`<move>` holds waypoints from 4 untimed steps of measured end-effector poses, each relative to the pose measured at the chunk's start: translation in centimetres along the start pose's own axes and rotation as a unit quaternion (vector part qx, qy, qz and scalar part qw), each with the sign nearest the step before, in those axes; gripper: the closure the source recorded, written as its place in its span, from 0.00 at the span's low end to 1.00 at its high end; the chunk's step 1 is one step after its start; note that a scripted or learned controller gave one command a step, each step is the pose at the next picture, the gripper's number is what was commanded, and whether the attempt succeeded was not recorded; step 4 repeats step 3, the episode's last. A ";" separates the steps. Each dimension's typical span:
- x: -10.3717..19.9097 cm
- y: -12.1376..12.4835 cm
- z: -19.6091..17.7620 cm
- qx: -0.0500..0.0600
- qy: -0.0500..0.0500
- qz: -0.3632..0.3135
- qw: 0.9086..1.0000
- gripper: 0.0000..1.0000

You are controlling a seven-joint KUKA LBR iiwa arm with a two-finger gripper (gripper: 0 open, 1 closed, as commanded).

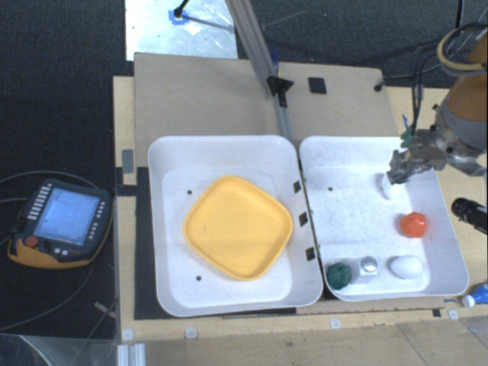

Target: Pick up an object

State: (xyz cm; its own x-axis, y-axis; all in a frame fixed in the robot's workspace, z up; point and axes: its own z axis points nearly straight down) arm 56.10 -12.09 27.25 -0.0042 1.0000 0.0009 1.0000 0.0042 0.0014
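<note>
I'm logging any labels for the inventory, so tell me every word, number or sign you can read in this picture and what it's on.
No text can be read in this view.
Teach pendant: its lit blue screen shows content, too blurred to read.
Yellow plate, orange object, white egg-shaped object, green object, small silver object: no markings visible.
White bins: no labels visible.

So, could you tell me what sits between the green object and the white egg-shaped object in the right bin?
A small silver object sits between the green object and the white egg-shaped object, seen in the camera view.
</note>
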 end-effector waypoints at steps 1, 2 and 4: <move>5.0 -0.6 -0.3 0.000 0.000 0.000 1.000 1.00; 10.9 -0.4 0.9 0.001 0.000 0.000 1.000 1.00; 16.3 -1.3 0.8 0.000 0.000 0.000 1.000 1.00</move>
